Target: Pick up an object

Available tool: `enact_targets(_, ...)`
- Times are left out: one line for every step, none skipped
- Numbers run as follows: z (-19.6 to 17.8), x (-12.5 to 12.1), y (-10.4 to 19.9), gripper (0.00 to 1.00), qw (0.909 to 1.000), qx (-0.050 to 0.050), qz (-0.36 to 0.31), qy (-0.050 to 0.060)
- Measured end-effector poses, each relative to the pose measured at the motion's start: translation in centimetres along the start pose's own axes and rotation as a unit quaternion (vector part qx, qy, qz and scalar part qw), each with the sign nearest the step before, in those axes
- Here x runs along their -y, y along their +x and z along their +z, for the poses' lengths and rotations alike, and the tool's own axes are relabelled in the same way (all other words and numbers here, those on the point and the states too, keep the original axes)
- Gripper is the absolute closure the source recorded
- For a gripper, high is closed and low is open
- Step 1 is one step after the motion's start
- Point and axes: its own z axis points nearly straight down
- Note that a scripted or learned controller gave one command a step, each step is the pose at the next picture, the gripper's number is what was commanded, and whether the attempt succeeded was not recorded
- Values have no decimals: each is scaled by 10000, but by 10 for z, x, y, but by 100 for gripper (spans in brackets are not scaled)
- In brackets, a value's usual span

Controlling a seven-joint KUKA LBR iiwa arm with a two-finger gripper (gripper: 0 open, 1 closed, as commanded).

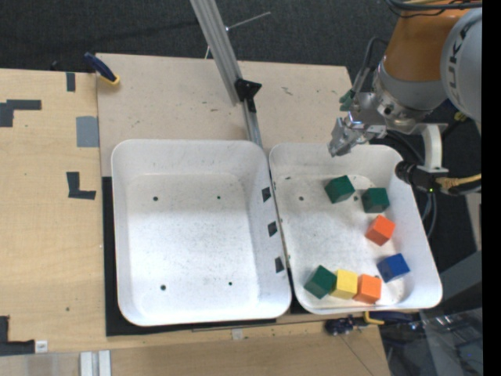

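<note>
The right bin [309, 159] holds several small blocks. Two dark green cubes [339, 189] [375, 200] lie near its far side, with an orange block [380, 229] and a blue block [393, 266] further down the right wall. A green [320, 281], a yellow [345, 283] and an orange block [368, 287] sit in a row at the near edge. My gripper [343, 142] hangs above the bin's far rim, up and slightly left of the nearest green cube. Nothing shows between its fingers.
The left bin [125, 163] lies beside the right one. A slanted metal rail [223, 45] runs down to a black clamp above the gap between the bins. A blue-and-yellow tool [102, 67] lies on the bench at far left. Cables hang by the right bin's right side.
</note>
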Motion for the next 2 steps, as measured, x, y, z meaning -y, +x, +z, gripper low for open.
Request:
enact_targets(20, 1, 46, 100, 10000, 2, 0, 10)
enact_targets(23, -7, 101, 100, 10000, 0, -7, 4)
